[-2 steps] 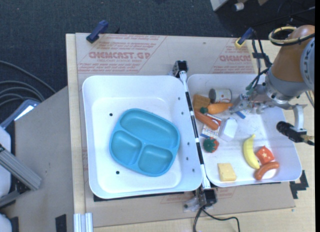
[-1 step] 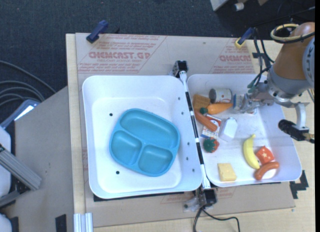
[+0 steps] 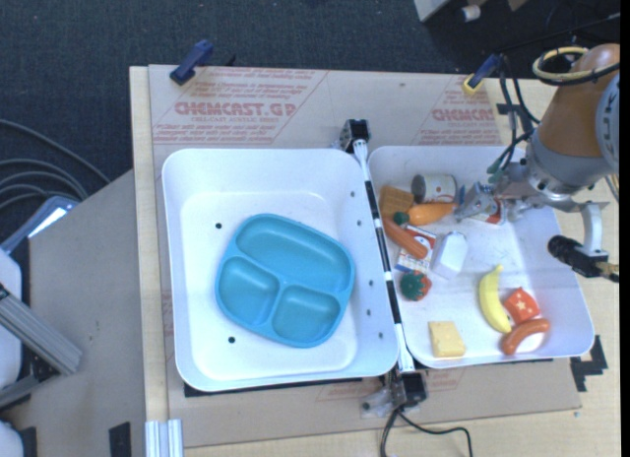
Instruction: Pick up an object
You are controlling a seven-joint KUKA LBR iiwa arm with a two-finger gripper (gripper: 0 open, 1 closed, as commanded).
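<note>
Hovering beside an orange carrot (image 3: 430, 214) — the gripper (image 3: 484, 203), jaw state unclear.

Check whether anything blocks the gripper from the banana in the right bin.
Nothing visible does. The gripper is at the right bin's far side; bare white floor lies between it and the banana. The red piece sits beside the banana, not in the path.
</note>
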